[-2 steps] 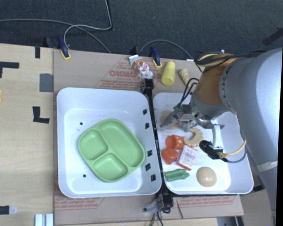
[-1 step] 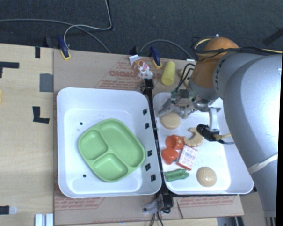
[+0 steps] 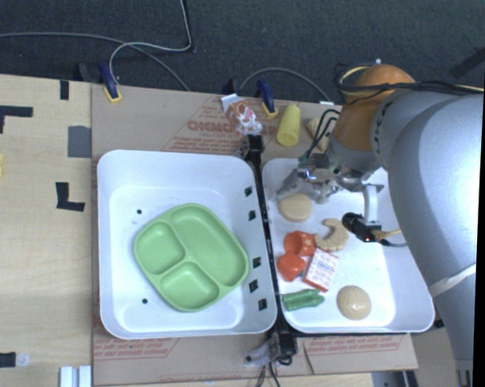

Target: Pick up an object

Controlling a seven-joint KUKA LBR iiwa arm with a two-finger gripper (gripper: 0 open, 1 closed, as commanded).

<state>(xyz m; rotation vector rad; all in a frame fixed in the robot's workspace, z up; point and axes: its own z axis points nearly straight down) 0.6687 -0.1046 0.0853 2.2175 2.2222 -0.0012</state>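
The arm [image 3: 421, 156] reaches in from the right and bends down over the far end of the right bin [image 3: 382, 315], so its gripper [image 3: 311, 184] hangs low above the food clustered there. The gripper sits just over a pale round bun [image 3: 296, 207], and that placement suggests the bun is the thing aimed at; whether the fingers are open or closed I cannot tell, since the wrist and cables crowd that spot and nothing shows plainly between them.

The rest of the pile lies close together toward the bin's left wall: a red tomato piece [image 3: 298, 242] with another red piece [image 3: 290, 268] just below, a red-and-white packet [image 3: 321, 269] beside them, a green pickle [image 3: 303, 300] near the front, a tan roll [image 3: 353, 302] to its right and a croissant [image 3: 332, 233] near the middle. Being crowded, they leave little room for fingers to drop around one item without nudging a neighbour.

The left bin [image 3: 113, 223] holds a green tray [image 3: 190, 257], lying flat and well apart from the gripper. A yellow bottle [image 3: 288, 125] lies outside the bins on the cardboard
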